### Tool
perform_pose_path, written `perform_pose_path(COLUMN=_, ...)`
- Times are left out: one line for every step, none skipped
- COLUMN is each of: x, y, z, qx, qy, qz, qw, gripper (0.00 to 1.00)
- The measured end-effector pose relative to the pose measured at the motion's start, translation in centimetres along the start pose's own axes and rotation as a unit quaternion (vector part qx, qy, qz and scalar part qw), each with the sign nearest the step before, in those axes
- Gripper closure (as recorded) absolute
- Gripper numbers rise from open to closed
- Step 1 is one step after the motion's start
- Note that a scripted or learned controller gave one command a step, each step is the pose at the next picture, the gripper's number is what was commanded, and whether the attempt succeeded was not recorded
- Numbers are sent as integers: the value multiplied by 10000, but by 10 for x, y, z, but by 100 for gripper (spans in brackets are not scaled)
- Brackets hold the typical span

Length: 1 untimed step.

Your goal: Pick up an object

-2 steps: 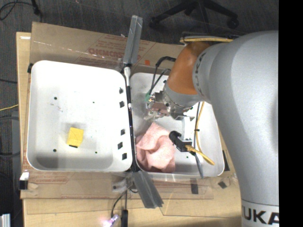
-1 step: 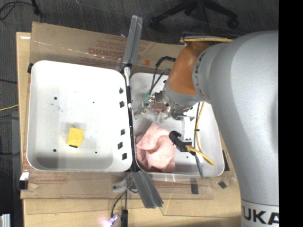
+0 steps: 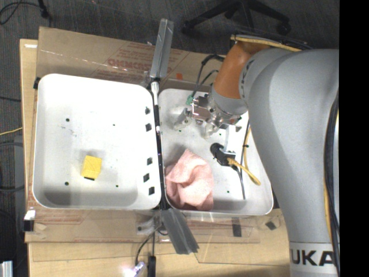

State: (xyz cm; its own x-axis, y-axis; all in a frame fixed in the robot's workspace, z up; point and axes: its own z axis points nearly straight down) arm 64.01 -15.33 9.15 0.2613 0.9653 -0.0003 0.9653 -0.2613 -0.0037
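Observation:
A pink crumpled cloth [image 3: 189,180] lies in the right bin [image 3: 259,203], against its near left corner. A small yellow block [image 3: 91,167] rests in the left bin [image 3: 86,91], toward the near left. My gripper [image 3: 199,119] hangs low over the far part of the right bin, beyond the cloth and apart from it. I see nothing held in it. The grey arm with its orange band [image 3: 230,74] comes in from the right and covers that bin's right side.
A grey metal divider bar [image 3: 157,85] runs between the two bins, with black clips along the left bin's right wall. Cardboard [image 3: 86,45] lies under the bins. A chair base [image 3: 242,4] stands on the floor beyond the bench.

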Motion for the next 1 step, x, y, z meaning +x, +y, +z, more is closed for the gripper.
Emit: perform_pose_path(x=9, y=15, z=-1, qx=-13, qy=3, qz=-143, qw=9999, gripper=0)
